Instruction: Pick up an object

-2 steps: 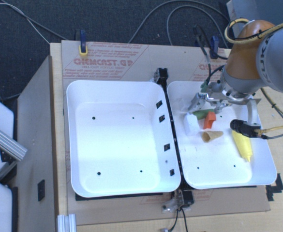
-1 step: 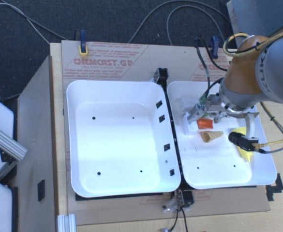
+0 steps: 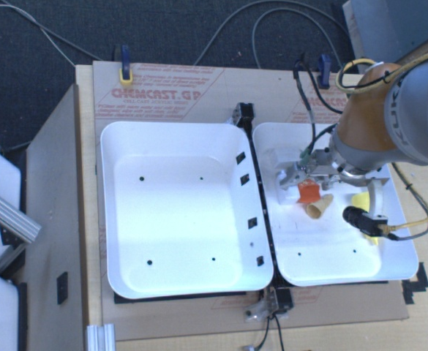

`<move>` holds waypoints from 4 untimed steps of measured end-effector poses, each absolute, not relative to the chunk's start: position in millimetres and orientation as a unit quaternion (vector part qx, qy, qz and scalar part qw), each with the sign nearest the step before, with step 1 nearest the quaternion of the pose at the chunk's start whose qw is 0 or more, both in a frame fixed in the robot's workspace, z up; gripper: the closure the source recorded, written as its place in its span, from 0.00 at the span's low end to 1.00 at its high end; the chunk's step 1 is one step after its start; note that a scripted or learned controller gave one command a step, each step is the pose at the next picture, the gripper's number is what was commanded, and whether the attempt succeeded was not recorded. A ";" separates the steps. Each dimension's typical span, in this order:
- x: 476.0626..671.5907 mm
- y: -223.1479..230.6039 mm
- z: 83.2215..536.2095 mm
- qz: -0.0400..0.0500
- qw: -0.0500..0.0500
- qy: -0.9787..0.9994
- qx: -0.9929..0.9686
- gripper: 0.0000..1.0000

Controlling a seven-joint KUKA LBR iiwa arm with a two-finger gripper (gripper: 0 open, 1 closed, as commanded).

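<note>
Left bin (image 3: 126, 218): shallow white tray, just left of the black divider (image 3: 256, 196) that runs between the two bins.
Right bin (image 3: 331, 265): white tray touching the divider's right side.
Gripper (image 3: 301, 178): low over the right bin, right of the divider's upper half; whether its fingers are spread or closed cannot be told.
Orange object (image 3: 309, 192): just below the gripper, right of the divider.
Tan piece (image 3: 316, 209): touching the orange object's lower edge.
Yellow object (image 3: 361, 200): farther right of the divider, beside the arm (image 3: 389, 123).

Red print reading "CHEMCAST G P" on the protective sheet (image 3: 162, 92) covering the bench board; smaller lines beneath it are illegible.
</note>
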State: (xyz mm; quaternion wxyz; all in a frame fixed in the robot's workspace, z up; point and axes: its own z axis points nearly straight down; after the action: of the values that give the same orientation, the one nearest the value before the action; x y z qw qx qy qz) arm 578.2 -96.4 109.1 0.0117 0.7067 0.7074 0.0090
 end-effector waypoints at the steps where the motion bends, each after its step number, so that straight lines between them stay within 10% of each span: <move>1: 572.9 -94.7 105.1 0.011 0.015 0.707 0.707 0.00; 3: 574.0 -98.2 97.7 0.009 0.002 0.709 0.705 0.00; 4: 564.1 -95.6 99.3 0.015 0.015 0.707 0.707 0.00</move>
State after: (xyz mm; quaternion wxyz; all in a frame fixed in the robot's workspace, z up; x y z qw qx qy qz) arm 564.1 -95.6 99.3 0.0146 0.7071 0.7068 0.0147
